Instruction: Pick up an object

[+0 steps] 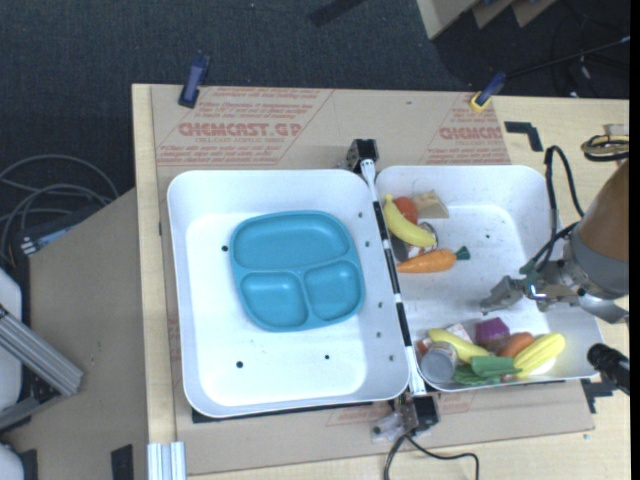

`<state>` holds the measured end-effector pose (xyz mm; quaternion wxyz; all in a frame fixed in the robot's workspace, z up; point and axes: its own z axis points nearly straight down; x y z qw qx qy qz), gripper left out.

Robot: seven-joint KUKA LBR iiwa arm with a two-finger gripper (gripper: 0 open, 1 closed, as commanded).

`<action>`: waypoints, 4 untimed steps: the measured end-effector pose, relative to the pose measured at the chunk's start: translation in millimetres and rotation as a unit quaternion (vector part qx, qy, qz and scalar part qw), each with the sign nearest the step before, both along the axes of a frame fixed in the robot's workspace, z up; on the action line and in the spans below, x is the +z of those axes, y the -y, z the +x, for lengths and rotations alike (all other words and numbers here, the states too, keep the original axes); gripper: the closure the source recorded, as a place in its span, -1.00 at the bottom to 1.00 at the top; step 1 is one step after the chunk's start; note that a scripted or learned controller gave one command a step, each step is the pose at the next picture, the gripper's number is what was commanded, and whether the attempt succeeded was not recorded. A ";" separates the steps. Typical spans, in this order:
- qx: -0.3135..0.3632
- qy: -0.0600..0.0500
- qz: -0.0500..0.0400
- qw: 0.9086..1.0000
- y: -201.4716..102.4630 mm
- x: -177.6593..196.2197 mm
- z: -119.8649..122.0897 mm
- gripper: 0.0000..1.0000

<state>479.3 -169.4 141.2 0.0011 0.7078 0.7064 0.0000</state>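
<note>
Purple toy [491,330] in right bin [480,183], just below tool [510,293], tool's state unclear

Divided tray [296,283] in left bin [190,268]; toy food [490,353] in right bin [500,193]

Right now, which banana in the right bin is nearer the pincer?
The banana at the bin's front edge, beside the purple piece; the other banana lies farther back, above the carrot.

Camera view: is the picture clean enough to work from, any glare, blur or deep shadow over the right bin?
Camera view: lighting is even and soft; the white right bin is bright but not blown out. The toys cast only faint shadows. The carrot reads sharp; the gripper looks slightly soft. The pile by the yellow corn is cluttered, not blurred.
</note>
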 end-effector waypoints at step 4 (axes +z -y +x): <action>-0.002 -0.004 -0.008 1.000 -58.0 -37.8 178.0 -1.00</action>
